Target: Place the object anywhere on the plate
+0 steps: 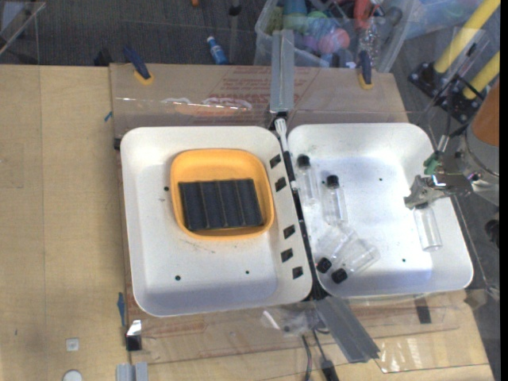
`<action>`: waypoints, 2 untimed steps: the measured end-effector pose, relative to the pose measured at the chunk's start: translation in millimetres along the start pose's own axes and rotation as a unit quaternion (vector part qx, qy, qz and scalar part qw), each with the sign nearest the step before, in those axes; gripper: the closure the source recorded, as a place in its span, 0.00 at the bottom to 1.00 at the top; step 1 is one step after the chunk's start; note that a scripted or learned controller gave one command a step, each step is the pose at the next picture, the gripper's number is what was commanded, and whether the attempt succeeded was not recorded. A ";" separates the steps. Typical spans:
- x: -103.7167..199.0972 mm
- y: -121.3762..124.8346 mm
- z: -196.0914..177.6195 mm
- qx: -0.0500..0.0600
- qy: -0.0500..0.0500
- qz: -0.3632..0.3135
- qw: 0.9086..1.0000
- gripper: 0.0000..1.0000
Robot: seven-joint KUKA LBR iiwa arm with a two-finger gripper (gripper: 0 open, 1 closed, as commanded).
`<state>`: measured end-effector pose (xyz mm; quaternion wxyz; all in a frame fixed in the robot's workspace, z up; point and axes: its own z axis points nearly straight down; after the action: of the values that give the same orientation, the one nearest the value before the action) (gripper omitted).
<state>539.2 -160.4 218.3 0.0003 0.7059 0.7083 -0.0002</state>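
Observation:
An orange, square-ish plate [181,173] lies in the left white bin [151,268]. A dark ridged rectangular slab [221,205] rests flat on the plate. In the right white bin [381,153] lie several clear vials with black caps: one by the divider [306,182], one near the middle [335,203], a loose cluster at the front left [349,252], and one at the right side [429,230]. My gripper [421,192] hangs over the right bin's right side, just above that right-hand vial. I see nothing held in it.
A raised divider with black tabs [287,213] separates the two bins. A grey bar [281,70] runs back from the divider. A clear tub of coloured toys [341,14] stands behind the bins. The tan table [55,213] lies to the left.

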 end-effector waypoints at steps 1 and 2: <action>24.0 64.0 -2.6 -0.001 0.000 -0.064 0.998 1.00; 27.5 118.8 26.5 -0.001 -0.001 -0.105 0.994 1.00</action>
<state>658.0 -132.5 191.7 0.0015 0.6277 0.7785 0.0002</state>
